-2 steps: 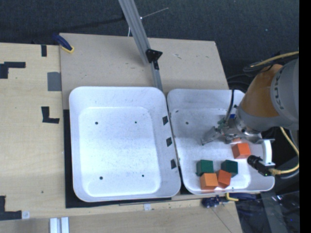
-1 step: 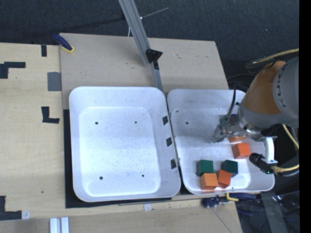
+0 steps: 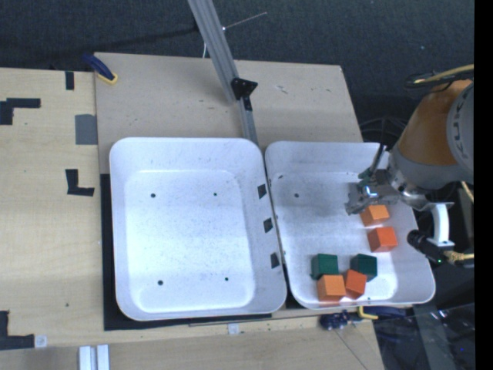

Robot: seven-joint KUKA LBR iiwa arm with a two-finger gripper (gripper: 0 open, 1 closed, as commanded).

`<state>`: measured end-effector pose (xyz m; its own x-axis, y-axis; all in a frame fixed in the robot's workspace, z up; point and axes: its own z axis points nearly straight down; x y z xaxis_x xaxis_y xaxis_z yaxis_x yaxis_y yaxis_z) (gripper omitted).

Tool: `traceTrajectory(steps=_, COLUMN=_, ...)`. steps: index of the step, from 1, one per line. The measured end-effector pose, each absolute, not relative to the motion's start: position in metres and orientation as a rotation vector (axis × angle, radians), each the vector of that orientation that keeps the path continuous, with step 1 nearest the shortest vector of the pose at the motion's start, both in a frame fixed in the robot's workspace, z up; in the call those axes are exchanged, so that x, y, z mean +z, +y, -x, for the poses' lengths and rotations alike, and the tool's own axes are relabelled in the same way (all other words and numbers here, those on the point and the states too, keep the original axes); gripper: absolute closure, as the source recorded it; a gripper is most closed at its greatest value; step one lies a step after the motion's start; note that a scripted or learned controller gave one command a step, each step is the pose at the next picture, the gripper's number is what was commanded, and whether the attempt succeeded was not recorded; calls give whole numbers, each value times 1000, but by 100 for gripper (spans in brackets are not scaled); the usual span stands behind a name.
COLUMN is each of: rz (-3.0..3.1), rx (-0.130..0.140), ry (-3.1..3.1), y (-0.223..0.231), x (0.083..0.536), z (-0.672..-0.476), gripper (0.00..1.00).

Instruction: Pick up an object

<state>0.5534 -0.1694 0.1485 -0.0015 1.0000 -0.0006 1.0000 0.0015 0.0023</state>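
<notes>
We are reaching in from the right over the right bin (image 3: 308,160), and our gripper (image 3: 362,199) is hanging low near that bin's right wall, its metal parts bunched just above and to the left of an orange block (image 3: 375,213). That block is the closest candidate: it is sitting just beside the gripper, toward the near-right, so close that the two look as if they are touching, though we are not able to confirm contact from this slant. We are not seeing anything between the gripper's tips, and how wide it is standing is something we cannot tell here.

A second orange block (image 3: 382,239) is lying just beyond the first, further toward the near edge. Well apart from the gripper, in the near corner of the same bin, a cluster is sitting together: a green block (image 3: 325,264), another green block (image 3: 363,265), and two more orange blocks (image 3: 332,287) (image 3: 355,282) packed against them. The left bin (image 3: 185,153) is lying across the divider, away from our arm.

The blocks are looking roughly cubic, so no long axis is dictating our approach. We are judging that what matters is the small offset: the nearest orange block is lying slightly down and right of the gripper, so a short shift that way before descending would centre it. The risk, as we are reading it, is nudging the block aside rather than straddling it.
</notes>
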Motion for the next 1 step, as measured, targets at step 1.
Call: traceTrajectory(steps=1, rz=-2217, rx=3, ry=2221, y=-175, x=195, z=-561, gripper=100)
